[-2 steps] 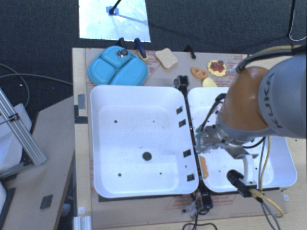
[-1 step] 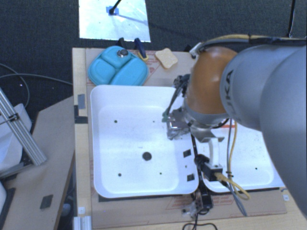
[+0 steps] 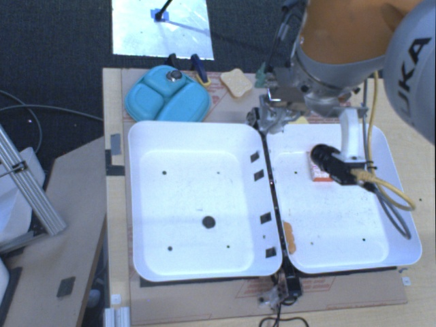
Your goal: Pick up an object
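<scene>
At the near edge of the right bin (image 3: 409, 254), a thin orange strip (image 3: 289, 237) was seen lying just beside the dividing wall. A small dark disc (image 3: 208, 221) was seen on the floor of the left bin (image 3: 146, 182), well apart from everything else. Further in, a small white and orange box (image 3: 321, 172) lay in the right bin, partly covered by a black fitting (image 3: 334, 163) on the arm. The end effector (image 3: 272, 118) was seen above the far end of the wall between the bins; whether it was parted or closed could not be told, and nothing was seen held in it. For a good pick, one target would best be chosen, probably the box, approached from straight above, with the walls avoided. Beyond the bins, a blue tray (image 3: 167, 97) and a tan sponge-like piece (image 3: 237, 82) lay on the desk (image 3: 116, 135).
</scene>
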`<state>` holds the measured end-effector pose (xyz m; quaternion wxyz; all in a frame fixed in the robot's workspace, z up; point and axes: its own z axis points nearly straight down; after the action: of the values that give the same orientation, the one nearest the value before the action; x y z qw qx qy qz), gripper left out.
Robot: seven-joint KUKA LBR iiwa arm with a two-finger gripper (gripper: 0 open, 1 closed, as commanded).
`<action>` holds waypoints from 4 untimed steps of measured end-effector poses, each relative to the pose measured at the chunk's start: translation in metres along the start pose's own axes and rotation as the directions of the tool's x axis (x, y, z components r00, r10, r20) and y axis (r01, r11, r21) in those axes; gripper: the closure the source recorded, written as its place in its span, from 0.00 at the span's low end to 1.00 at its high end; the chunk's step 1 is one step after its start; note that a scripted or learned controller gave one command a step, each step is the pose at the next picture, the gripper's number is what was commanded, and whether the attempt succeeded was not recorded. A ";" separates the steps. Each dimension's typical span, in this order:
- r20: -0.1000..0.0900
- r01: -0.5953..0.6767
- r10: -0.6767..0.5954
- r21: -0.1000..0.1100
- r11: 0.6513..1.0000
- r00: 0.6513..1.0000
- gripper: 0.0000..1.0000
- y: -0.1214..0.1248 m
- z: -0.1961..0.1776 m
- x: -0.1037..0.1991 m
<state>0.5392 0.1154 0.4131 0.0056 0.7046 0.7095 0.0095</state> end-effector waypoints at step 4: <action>0.001 -0.001 0.001 0.003 1.000 1.000 1.00 0.104 0.186 0.097</action>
<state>0.6469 0.2141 0.2302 0.0047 0.7050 0.7092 0.0082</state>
